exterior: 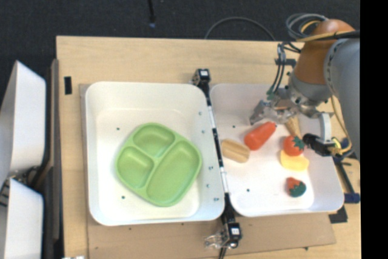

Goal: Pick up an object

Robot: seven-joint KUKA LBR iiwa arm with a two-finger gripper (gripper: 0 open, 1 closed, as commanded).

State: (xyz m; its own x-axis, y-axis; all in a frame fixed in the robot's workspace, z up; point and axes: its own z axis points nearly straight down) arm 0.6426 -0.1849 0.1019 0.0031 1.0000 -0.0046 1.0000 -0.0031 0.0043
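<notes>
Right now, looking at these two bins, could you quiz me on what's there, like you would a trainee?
1. True or false: the green plate lies in the left bin.
2. Which toy lies closest to the divider between the bins? A) the tan bread roll B) the yellow toy C) the small red and green toy
3. Fill in: the claw hovers just above the orange ______ in the right bin.

Key: 1 true. 2 A. 3 carrot.
</notes>
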